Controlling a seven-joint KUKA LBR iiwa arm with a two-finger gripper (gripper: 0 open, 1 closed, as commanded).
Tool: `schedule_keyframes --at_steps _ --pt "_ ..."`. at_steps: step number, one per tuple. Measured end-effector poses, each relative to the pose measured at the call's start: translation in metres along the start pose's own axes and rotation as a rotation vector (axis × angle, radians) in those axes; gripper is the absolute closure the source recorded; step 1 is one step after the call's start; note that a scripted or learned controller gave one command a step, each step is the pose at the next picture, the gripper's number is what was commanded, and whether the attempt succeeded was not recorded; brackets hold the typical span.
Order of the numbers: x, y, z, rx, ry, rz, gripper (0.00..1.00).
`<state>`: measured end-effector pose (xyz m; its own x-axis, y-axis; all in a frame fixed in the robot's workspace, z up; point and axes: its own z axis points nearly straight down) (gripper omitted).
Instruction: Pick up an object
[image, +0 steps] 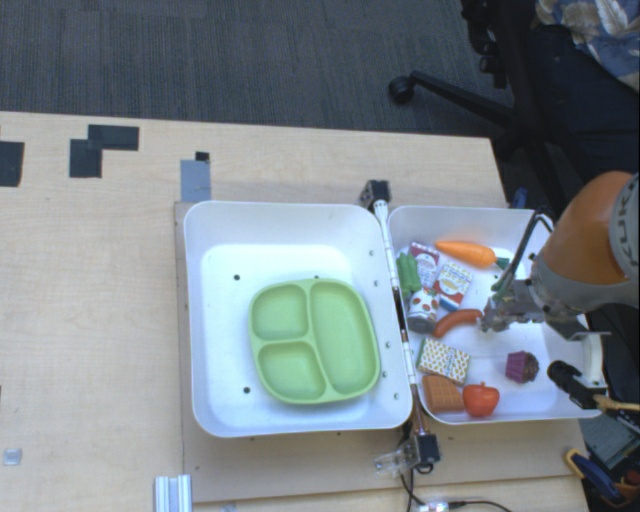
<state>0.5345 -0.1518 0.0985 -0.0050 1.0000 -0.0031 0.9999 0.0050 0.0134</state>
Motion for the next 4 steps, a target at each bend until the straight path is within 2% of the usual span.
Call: schedule_keyframes --at_steps 1,2,3,4 --pt "0.000 0.000 0.000 0.000 0.000 0.000 0.00" --pt "0.039 -0.044 0.010 -0.001 -0.002 0.004 0.00" --pt "0.039 -0.042 -0.001 -0.005 -0.002 0.003 1.00" --pt "0.040 -0.042 -0.001 -0.005 -0.002 0.003 0.00"
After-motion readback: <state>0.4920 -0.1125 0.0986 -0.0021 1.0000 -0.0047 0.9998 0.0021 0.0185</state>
